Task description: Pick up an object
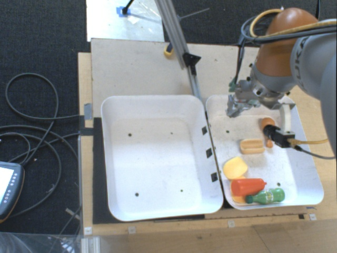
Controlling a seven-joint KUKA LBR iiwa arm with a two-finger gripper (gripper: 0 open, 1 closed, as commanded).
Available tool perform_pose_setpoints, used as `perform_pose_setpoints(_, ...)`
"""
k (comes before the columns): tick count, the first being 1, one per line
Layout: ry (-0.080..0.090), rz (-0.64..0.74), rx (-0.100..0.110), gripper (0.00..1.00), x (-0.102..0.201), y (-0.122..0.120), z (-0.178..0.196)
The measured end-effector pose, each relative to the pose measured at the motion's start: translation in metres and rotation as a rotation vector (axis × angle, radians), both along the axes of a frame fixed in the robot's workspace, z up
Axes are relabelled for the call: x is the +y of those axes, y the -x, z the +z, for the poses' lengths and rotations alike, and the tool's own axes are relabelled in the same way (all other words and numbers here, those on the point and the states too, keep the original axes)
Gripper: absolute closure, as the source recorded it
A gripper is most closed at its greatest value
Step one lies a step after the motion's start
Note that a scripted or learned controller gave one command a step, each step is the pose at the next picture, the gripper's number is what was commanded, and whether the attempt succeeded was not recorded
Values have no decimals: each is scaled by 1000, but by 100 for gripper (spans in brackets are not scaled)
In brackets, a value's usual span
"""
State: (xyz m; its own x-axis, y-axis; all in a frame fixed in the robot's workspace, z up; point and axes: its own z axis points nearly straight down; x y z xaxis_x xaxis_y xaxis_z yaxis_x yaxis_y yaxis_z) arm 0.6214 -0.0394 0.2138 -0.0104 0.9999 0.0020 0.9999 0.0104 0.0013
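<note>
Over the far part of the right bin [310,186] hangs the gripper [235,108]; jaw state cannot be told from this angle, nothing seen between them. Right of it, an orange carrot [267,124]. Nearer: a hot-dog bun [252,146], a yellow piece [235,168], then a red piece [248,185] and a green bottle [267,196] by the near rim. Left bin [113,141] sits beside, touching. Cables [31,130] lie far left on the floor.
</note>
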Motion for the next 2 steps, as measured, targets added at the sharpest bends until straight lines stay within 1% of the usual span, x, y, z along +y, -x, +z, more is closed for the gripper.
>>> perform_pose_setpoints(1,-1,1,-2,100,50,-5,10)
perform_pose_setpoints(2,0,0,-1,100,99,-3,22)
